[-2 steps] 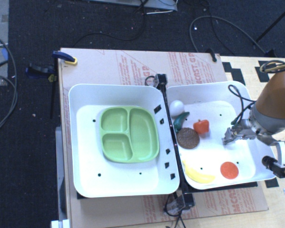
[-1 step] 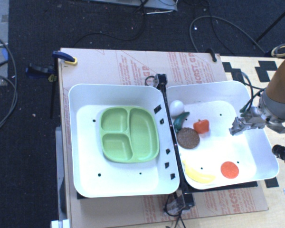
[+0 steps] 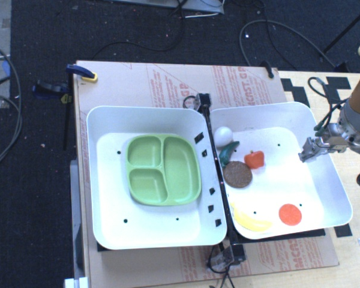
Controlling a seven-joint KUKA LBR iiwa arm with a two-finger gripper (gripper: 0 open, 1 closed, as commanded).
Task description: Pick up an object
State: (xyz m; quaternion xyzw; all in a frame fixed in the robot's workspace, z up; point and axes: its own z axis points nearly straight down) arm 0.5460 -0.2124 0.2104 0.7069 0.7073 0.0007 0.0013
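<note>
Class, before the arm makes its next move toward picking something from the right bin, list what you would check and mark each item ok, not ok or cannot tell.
1. Objects available in the right bin: ok; white ball, teal piece, red block, brown disc, banana, orange-red disc.
2. End effector over the right bin: ok, near its right wall.
3. End effector carrying nothing: cannot tell.
4. An object lying apart from others: ok, the orange-red disc.
5. Green divided tray out of the way: ok, in the left bin.
</note>
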